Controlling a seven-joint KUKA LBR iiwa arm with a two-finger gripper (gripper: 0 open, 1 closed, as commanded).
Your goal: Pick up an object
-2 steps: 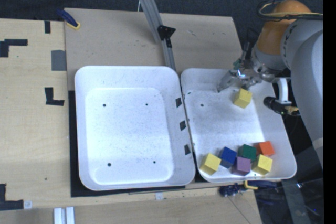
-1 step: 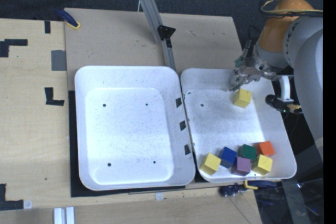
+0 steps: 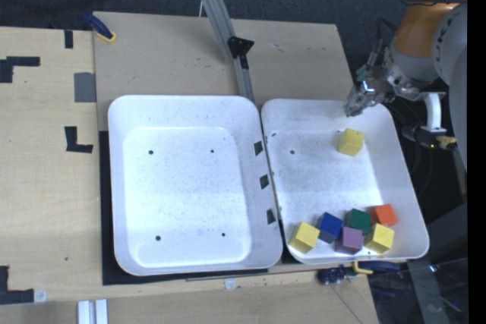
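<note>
Reaching in from the right, grey arm [image 3: 444,49] with its orange band, gripper [image 3: 357,106] hanging over the upper right corner of the right bin [image 3: 319,186]. Fingers too small and dark to read, so whether spread or pinched cannot be told; nothing seen between them. Just below and left of the tips, apart from them, a lone yellow cube [image 3: 350,142] on the bin floor (tilted a little, one corner toward the near side). Clustered at the near edge of the same bin: a second yellow cube [image 3: 305,236], a blue cube [image 3: 330,227], a green cube [image 3: 358,220], a purple cube [image 3: 351,238], an orange cube [image 3: 384,215] and a third yellow cube [image 3: 381,237], packed close, some probably touching. Beside it on the left, the left bin [image 3: 182,186], white and speckled.
</note>
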